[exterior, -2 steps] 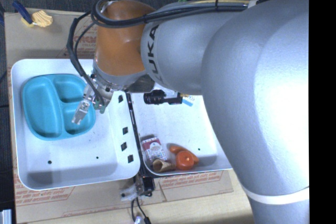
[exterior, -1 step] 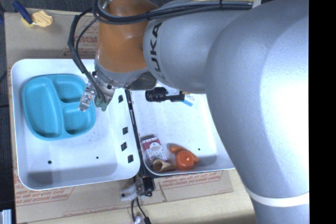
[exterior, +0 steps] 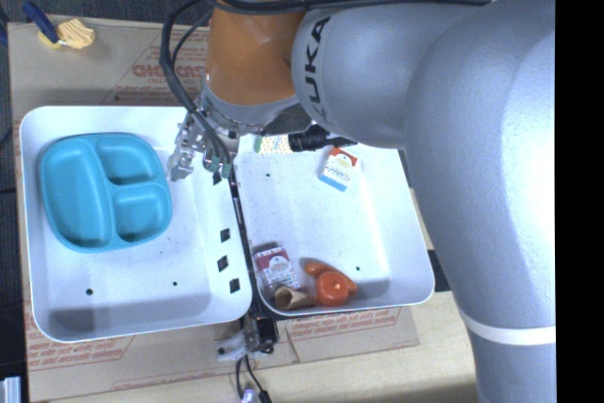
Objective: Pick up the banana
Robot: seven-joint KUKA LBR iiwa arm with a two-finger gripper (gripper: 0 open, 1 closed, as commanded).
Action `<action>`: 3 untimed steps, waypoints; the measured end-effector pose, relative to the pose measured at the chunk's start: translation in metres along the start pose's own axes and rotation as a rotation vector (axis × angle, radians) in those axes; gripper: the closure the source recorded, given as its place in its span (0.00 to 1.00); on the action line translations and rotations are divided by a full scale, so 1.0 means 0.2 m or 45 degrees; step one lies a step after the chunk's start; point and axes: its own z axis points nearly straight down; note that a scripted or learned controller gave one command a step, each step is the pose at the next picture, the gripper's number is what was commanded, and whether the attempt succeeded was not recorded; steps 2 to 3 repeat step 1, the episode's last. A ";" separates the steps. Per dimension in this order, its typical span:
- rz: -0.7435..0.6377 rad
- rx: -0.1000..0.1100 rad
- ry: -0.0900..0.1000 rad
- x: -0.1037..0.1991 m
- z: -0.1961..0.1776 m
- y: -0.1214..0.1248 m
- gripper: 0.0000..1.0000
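Jaws [exterior: 196, 156] over bin divider; banana location unclear.

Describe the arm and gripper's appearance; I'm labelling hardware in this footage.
The arm is bulky, smooth grey with black KUKA lettering and an orange band above the wrist. Black cables loop around that band. The gripper is small, metallic silver with dark fittings.

Grey arm [exterior: 444, 118] enters from the right, bulky link covering the right bin's [exterior: 396, 231] right side. Orange wrist band [exterior: 250, 38] sits above that bin's top left corner. End effector [exterior: 196, 156] hangs over its left wall, pointing down-left; finger state unreadable.
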 end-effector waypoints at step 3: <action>0.060 0.000 0.001 -0.14 0.01 0.20 1.00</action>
